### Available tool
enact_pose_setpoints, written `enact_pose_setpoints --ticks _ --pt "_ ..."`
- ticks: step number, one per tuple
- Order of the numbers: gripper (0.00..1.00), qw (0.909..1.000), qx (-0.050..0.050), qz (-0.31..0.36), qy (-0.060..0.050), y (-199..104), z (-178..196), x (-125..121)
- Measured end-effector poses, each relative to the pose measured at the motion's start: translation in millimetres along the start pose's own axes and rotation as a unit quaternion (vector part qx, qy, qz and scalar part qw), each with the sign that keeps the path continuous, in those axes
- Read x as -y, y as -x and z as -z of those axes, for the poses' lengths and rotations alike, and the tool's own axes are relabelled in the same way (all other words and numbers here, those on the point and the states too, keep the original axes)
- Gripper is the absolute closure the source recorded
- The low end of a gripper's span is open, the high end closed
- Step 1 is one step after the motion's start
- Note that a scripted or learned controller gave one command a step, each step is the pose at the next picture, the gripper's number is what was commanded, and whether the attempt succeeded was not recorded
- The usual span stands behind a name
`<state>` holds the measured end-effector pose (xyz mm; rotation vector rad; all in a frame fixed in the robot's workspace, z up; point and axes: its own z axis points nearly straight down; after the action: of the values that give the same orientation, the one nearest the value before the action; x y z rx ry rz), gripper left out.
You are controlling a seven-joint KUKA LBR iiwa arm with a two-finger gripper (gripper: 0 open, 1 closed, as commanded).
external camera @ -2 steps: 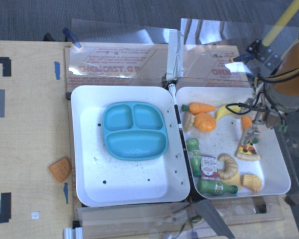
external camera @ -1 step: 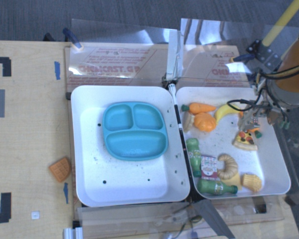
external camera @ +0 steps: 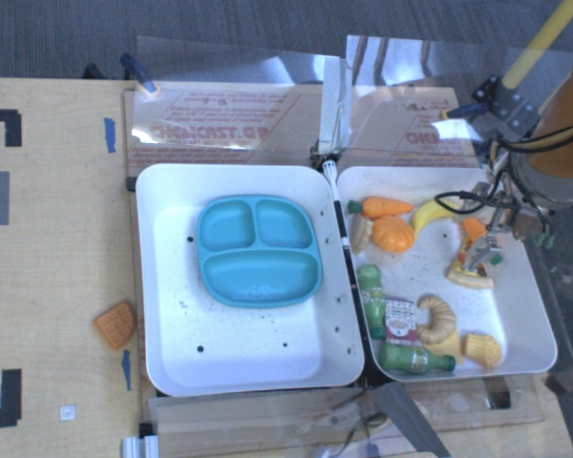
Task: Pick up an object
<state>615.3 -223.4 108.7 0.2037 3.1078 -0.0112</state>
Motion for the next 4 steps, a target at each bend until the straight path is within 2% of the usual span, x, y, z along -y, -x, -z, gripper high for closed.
enact_pose_setpoints --ticks 1,2,3,4 --pt "0.00 1.0000 -0.004 -0.001 0.001 12.6 -12.3 0.0" --pt "1.00 1.0000 0.003 0.000 0.000 16.7 3.1 -1.1" --pt "0.00 1.0000 0.001 0.000 0.000 15.9 1.4 -1.6" --pt "0.00 0.9993 -0.012 -0.036 0.000 25.3 -12.7 2.6"
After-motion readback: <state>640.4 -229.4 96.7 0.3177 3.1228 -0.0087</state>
